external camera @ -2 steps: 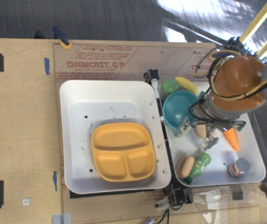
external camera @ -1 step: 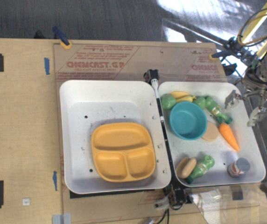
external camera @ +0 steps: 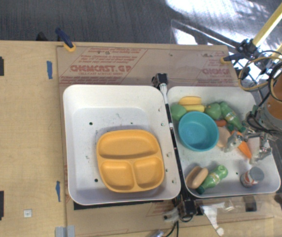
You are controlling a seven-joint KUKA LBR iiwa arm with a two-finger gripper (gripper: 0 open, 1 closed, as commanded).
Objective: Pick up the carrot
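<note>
Two bins: shallow, white, side by side on the counter, touching along a black centre seam.
Left bin: holds one yellow divided tray, three compartments, lying flat toward the near side.
Right bin: crowded.
Blue bowl: upright, against the left wall of the right bin.
Banana: at the far edge, just behind the bowl.
Green vegetables: clustered beside the banana.
Hot dog bun: near front, touching a green bottle.
Small can: front right corner.
Carrot: orange, right of the bowl, under the claw.
Claw: low over the carrot; grip state cannot be told.
</note>
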